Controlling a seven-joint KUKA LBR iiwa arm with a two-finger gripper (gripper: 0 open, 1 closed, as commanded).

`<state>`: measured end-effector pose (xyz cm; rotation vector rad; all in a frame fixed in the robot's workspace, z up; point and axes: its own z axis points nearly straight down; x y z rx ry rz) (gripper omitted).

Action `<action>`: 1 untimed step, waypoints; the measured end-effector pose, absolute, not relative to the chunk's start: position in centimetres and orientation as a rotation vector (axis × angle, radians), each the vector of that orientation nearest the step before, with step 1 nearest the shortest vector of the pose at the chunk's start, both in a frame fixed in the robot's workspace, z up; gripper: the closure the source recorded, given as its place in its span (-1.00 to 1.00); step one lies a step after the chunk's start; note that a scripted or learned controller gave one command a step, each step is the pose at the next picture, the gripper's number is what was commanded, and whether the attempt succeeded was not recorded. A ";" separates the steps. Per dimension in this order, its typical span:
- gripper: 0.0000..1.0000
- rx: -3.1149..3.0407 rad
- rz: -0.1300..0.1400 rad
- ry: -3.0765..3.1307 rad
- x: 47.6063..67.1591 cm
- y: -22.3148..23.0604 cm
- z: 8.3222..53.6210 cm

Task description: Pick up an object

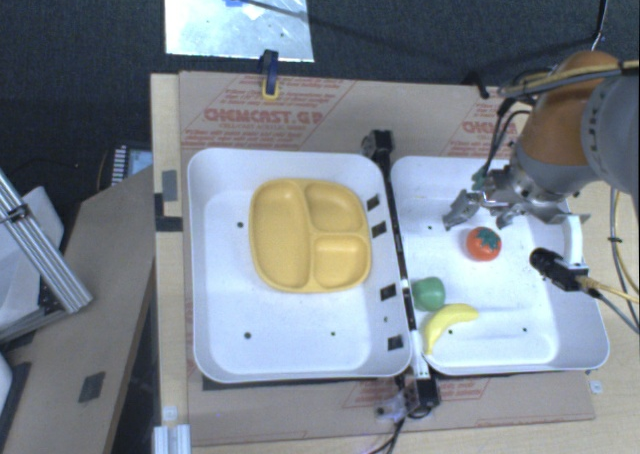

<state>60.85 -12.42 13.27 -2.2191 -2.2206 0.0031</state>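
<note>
The gripper hangs over the right bin, near its far edge, and its fingers look spread apart with nothing between them. The tomato sits just beside it, on the side toward the near edge, and looks like the likeliest thing to pick. It lies roughly mid-bin, well apart from the other 2 pieces.

The tomato appears to be a small plastic toy, so probably light, stiff and hollow, with a smooth, rounded skin that may slip or roll away if the fingers close off-centre. The best hold is likely across its widest part, with the fingers coming straight down on opposite sides. The green stem cap on top offers little to grip.

The green fruit lies against the bin's left wall, near the near-left corner, and the banana lies just beside it, toward the near edge. Both crowd that wall, which leaves little room for a finger on that side. The banana's curved, narrow body would take a grip across its middle.

Count: 2 bins, 1 tomato, 1 green fruit, 1 banana, all 3 toys in the right bin. The left bin holds 1 yellow tray with 3 compartments, lying at its centre.
</note>
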 end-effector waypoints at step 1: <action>-1.00 -2.220 0.001 -2.221 60.9 -12.4 8.2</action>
